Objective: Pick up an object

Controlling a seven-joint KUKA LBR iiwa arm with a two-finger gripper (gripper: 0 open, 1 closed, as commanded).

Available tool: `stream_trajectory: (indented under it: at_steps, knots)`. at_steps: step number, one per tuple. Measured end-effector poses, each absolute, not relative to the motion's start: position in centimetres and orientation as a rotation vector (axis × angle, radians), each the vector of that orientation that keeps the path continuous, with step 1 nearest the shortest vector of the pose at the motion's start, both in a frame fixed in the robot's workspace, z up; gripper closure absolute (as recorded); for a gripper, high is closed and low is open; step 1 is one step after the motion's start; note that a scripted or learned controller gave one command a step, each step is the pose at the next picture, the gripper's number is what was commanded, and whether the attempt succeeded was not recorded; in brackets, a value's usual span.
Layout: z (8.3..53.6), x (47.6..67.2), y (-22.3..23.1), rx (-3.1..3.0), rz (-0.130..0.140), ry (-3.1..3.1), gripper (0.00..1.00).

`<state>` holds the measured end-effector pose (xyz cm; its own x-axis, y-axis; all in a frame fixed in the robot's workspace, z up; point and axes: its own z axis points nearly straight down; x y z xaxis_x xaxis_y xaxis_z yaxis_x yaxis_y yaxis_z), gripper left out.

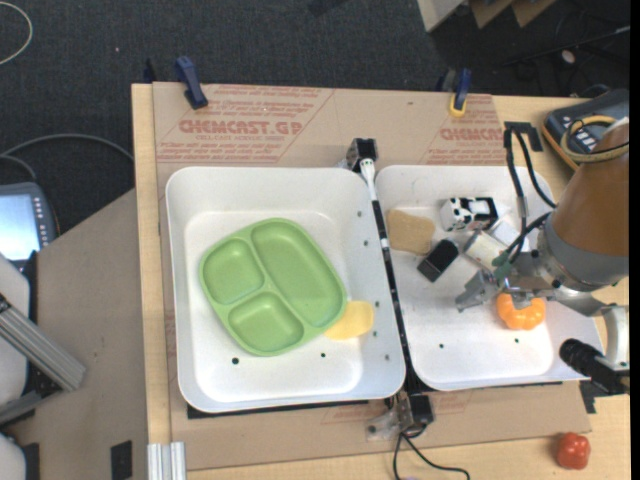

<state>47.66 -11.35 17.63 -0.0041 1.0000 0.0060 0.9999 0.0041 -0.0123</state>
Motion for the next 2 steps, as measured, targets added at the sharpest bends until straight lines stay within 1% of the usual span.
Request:
stream_trajectory:
  at_steps: [1, 2]
  knots:
    - [8.17, 47.92, -9.42, -2.220, -0.001, -2.222, 0.00]
    - [8.44, 47.90, -9.36, -2.223, -0.001, -2.221, 0.00]
